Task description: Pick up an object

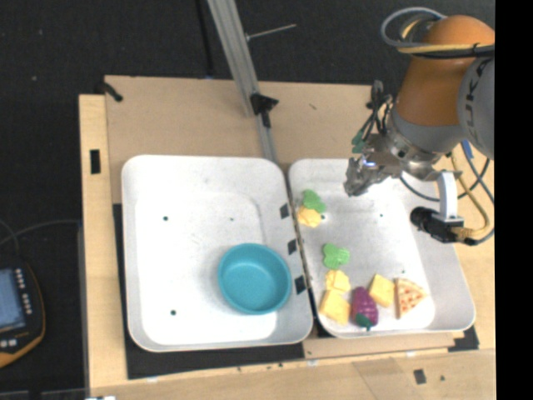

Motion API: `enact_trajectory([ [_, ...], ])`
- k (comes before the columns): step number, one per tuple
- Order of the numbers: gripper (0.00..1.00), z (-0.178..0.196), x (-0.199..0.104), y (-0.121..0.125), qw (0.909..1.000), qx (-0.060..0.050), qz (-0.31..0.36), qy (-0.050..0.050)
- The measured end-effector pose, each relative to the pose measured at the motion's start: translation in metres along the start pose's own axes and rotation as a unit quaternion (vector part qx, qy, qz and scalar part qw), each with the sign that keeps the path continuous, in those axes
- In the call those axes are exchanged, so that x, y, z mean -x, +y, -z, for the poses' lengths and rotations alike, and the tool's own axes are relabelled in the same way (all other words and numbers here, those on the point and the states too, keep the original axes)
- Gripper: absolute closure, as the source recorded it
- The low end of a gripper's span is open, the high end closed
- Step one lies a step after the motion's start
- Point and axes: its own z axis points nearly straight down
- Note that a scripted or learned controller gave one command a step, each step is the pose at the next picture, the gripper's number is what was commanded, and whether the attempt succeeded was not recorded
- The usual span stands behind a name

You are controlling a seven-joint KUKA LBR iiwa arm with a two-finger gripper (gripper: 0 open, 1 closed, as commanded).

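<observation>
- Corn piece (310, 216), yellow with a green top, is the object I judge easiest to take: it lies in the right bin (433, 319) close to that bin's left wall, nearer the far edge than the rest of the toys and apart from them.
- My pincer (360, 180) hangs over the far part of the right bin, to the right of the corn piece and not touching it. From this slanted view I cannot tell how its tips stand, and nothing shows between them.
- To do this well, I would shift toward the bin's left wall until I am squarely over the corn piece, then come straight down. The wall is very near, so I should turn my tips to close along the wall and not across it, or one will catch the rim.
- Other toys crowd the near edge of the right bin: a green piece (336, 256), yellow cheese blocks (336, 298), purple grapes (364, 307), another yellow wedge (381, 289) and a pizza slice (407, 295). They touch or nearly touch, so a grasp there risks pinching two or pushing one away.
- A blue bowl (252, 277) sits in the left bin (166, 190), near its near right corner; its rounded wall looks too wide for a sure grip.
- After closing, I should lift slowly and check that something really sits between my tips.
</observation>
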Motion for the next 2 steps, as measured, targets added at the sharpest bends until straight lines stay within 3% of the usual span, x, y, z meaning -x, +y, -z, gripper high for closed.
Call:
enact_trajectory([
  [2, 1.0, -0.008, -0.083, -0.03, 1.0, 0.0, 0.0, 0.0],
])
